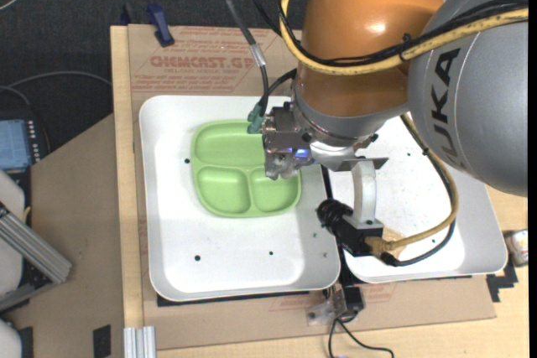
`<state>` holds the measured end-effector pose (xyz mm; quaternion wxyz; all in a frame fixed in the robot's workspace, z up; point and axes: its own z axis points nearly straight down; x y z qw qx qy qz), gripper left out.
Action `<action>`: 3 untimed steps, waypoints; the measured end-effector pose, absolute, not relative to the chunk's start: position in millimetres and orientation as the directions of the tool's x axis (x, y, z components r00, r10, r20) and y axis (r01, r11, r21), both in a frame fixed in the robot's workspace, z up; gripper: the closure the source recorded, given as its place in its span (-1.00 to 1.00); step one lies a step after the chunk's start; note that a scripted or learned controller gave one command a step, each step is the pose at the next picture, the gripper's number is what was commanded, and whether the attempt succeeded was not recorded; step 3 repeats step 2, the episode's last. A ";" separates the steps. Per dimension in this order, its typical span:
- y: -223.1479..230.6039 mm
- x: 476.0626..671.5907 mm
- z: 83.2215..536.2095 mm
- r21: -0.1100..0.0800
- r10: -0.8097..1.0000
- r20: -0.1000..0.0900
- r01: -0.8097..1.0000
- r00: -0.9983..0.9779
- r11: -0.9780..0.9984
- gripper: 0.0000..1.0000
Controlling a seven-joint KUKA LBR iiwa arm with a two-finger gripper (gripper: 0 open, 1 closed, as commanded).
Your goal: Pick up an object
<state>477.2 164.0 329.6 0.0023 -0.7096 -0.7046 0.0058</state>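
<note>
Jaws: state cannot be told, hidden under wrist housing. Gripper (284, 157) sits over 3 o'clock edge of green divided plate (237, 170), at its right rim; contact unclear. Arm (394, 54) enters from 3 o'clock, orange band bulking at 12 o'clock of view, wrist pointing down into left bin (226, 264). Plate lies in upper middle of left bin, three compartments showing. Right bin (436, 205) largely covered by arm and cable.
</note>
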 end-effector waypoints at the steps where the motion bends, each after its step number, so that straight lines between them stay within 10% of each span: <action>1: 136.7 478.3 269.8 -0.009 1.000 -0.003 1.000 0.005 -0.005 1.00; 2: 99.1 485.8 416.4 0.018 1.000 0.004 1.000 0.004 -0.004 1.00; 3: 99.1 485.8 416.4 0.018 1.000 0.004 1.000 0.004 -0.004 1.00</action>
